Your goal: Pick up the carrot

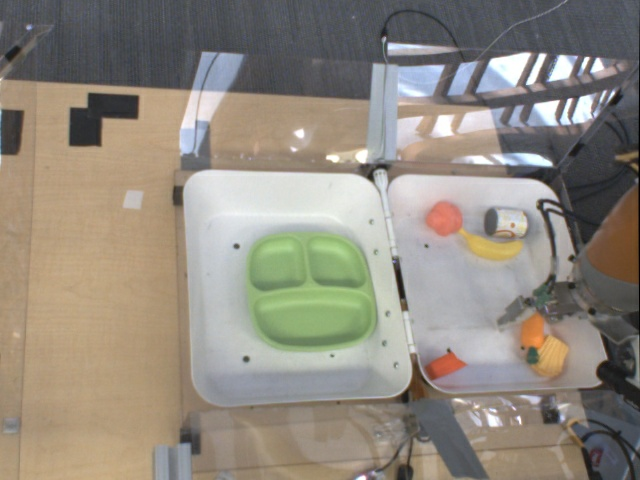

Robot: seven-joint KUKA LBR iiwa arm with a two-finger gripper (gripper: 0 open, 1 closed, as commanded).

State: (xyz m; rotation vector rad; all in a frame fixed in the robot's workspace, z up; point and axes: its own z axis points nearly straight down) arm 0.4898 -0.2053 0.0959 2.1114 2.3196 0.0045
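cam: single fixed overhead | slanted down | mid-distance | covers left bin [210,298], right bin [420,268], bench [90,298]

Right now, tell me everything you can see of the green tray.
The green tray is a light green, plastic-looking divided plate with rounded corners: two small compartments at the far side, one long compartment at the near side. It lies flat, about centred on the floor of the left bin, clear of the walls.

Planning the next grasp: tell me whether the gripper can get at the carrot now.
Probably yes. The gripper sits just beside the carrot with nothing lying over it, though the yellow toy against it may crowd the grasp.
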